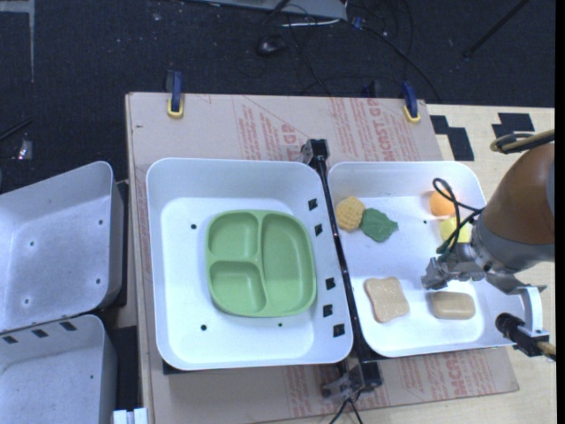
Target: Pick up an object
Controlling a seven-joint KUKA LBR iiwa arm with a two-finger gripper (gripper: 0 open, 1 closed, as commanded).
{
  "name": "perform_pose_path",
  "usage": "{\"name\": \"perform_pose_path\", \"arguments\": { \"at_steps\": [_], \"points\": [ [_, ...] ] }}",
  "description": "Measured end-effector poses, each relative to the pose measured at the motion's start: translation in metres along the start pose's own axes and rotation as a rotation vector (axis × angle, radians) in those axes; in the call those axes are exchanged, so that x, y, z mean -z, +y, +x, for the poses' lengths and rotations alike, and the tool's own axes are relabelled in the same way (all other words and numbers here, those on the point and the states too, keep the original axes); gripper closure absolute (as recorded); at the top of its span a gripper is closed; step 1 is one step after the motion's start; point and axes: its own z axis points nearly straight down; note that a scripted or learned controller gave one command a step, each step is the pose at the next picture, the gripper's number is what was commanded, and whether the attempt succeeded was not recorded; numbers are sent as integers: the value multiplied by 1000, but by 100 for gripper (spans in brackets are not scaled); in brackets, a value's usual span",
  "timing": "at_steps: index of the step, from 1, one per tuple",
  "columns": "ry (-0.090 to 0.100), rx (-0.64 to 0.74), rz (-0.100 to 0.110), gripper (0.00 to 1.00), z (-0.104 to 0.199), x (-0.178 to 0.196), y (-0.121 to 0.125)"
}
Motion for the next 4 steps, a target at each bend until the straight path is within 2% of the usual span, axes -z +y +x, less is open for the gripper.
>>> {"name": "perform_pose_path", "arguments": {
  "at_steps": [2,3,4],
  "points": [
    [-2,5,-4,100,8,90,4],
    [-1,5,-2,100,8,100,5],
    [3,9,2,100,60,98,0]
  ]
}}
